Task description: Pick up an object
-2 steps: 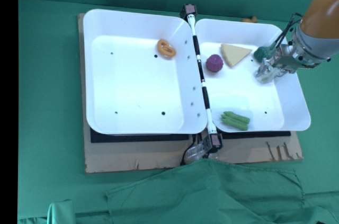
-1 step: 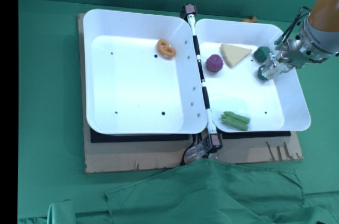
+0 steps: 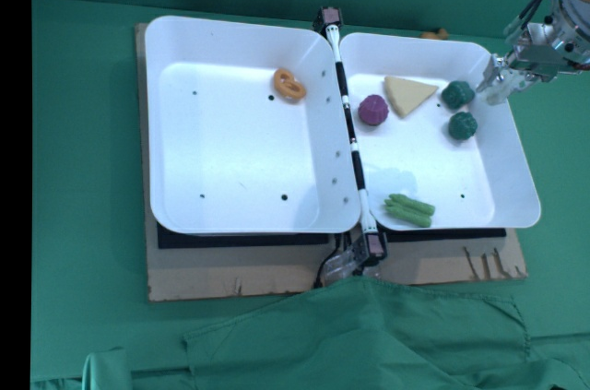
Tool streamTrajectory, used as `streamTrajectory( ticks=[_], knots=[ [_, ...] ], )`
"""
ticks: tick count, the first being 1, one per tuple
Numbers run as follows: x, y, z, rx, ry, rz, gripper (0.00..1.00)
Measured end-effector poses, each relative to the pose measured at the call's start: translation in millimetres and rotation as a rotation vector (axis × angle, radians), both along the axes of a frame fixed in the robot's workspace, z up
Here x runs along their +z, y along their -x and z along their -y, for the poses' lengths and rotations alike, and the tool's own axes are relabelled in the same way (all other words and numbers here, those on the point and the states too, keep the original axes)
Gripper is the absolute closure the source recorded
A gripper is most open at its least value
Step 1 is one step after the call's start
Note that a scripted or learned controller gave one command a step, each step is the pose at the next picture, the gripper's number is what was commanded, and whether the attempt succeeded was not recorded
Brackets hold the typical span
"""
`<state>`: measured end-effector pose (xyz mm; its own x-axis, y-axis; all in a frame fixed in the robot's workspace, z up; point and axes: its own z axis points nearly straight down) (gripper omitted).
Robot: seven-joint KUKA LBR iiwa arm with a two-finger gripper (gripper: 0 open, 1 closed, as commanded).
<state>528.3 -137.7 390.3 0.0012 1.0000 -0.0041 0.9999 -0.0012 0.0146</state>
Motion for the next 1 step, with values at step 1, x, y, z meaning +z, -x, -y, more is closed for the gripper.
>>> streamTrajectory(
  ticks=[1],
  knots=[
    [61.9, -1.9, 19.1, -0.003, 0.001, -0.001, 1.00]
  ],
)
